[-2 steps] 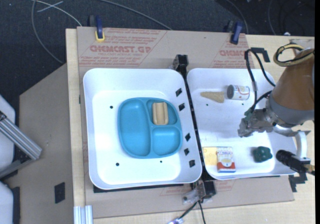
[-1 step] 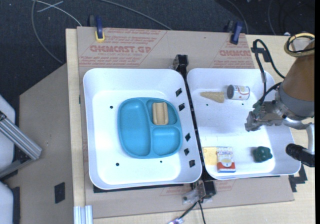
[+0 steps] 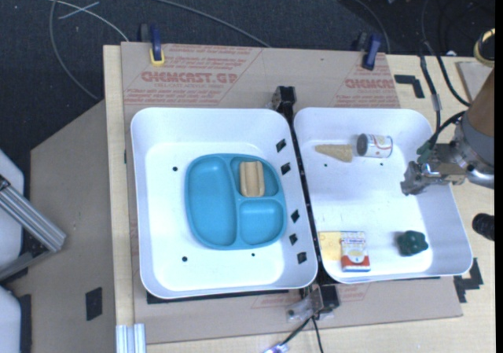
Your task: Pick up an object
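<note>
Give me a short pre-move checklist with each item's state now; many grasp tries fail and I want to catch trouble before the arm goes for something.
1. Claw carries nothing: cannot tell; it sits at the right bin's right edge, and its tips are too small to read.
2. Targets in the right bin: ok; can, cone, green lump, yellow card and small box.
3. Green lump stands apart from its neighbours: ok.
4. Can and cone apart: not ok; they look to be touching.
5. Card and box apart: not ok; they lie side by side, touching.
6. Left bin: ok; blue tray holds a tan block.
</note>
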`<act>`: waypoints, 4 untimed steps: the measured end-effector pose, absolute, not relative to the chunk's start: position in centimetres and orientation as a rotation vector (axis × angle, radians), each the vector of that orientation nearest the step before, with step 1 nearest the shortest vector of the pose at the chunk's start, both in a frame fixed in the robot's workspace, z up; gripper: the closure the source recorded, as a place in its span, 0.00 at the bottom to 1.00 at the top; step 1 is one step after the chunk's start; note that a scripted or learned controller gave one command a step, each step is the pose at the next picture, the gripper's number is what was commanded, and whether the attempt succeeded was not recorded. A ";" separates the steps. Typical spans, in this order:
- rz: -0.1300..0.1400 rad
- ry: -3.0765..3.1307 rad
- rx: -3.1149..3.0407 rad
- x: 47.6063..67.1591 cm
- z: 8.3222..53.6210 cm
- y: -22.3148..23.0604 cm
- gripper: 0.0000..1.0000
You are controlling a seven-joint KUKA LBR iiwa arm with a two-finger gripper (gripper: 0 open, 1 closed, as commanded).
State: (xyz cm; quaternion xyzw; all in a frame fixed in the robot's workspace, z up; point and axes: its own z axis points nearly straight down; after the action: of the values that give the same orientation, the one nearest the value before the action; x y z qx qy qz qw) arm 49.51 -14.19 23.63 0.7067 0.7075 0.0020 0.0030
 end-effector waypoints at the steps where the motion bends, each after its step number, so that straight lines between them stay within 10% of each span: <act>1: 0.004 2.220 2.217 49.6 26.4 -14.2 1.00; 4: -0.002 2.231 2.218 53.1 25.4 1.2 1.00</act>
State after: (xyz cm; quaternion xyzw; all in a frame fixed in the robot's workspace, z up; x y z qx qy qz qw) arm 53.09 1.20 25.39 0.7051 0.7091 -0.0006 -0.0020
